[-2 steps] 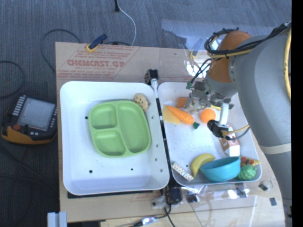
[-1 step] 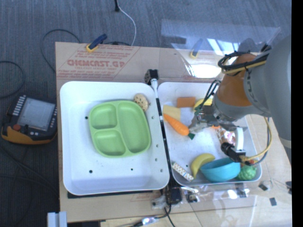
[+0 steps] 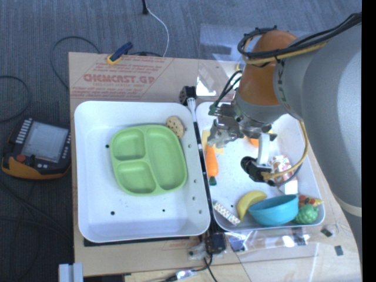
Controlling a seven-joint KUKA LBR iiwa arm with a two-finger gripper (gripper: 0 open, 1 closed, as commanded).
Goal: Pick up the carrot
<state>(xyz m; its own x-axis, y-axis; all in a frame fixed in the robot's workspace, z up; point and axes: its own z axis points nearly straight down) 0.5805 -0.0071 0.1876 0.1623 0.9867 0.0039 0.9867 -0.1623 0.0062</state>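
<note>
Blue bowl [image 3: 274, 209]: set upright at the near edge of the right bin [image 3: 232, 180], with its open side turned up
Banana [image 3: 249, 201]: laid in the same bin, curved and yellow, touching the left rim of the blue bowl
Wrapped bar [image 3: 226, 211]: placed in the near left corner of the right bin, just beside the banana
Green vegetable toy [image 3: 306, 215]: tucked into the near right corner of the right bin, just beside the blue bowl
Pale packet [image 3: 281, 164]: seen in the middle of the right bin, with a white block [image 3: 289, 187] near it on the side towards the bowl
Carrot [image 3: 211, 162]: found in the right bin, lying flat along the left wall with its length pointing away from the camera; its far end is reached by the lower edge of the pincer, and no grip on it is shown
Pincer [image 3: 225, 133]: held over the far left part of the right bin, close above the far end of the carrot; whether it is released or clenched cannot be told
Left bin [image 3: 97, 200]: taken up largely by a green divided plate [image 3: 150, 160], which is parted into three compartments
Cookie [image 3: 174, 125]: laid on the floor of the left bin, just beside the far right corner of the green divided plate
Cardboard sheet [image 3: 129, 78]: spread under both bins, printed with red lettering
</note>
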